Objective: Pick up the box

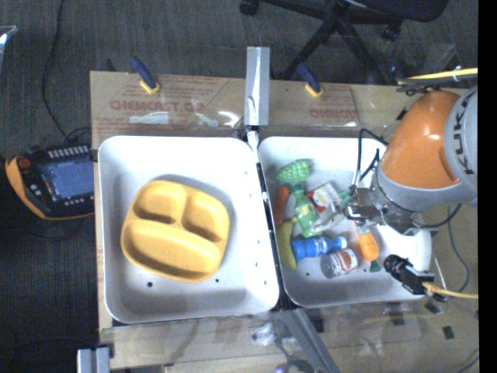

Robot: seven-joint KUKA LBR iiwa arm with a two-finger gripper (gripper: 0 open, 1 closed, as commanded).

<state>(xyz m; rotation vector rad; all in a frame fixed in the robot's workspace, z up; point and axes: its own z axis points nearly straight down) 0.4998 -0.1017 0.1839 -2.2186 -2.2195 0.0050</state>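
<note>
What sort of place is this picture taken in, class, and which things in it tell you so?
Most likely a robotics lab or test workshop. A KUKA arm reaches over two white bins on a bench, a handheld control pendant lies at the left, and an office chair stands on carpet behind.

Grey arm (404, 212) with orange band (419, 150)

Dark grey carpet floor (46, 45). Black office chair base (342, 10) at top. Cardboard-covered desk (194, 103). Orange-edged control pendant (58, 181) at left, black cable (58, 29) trailing.
</note>
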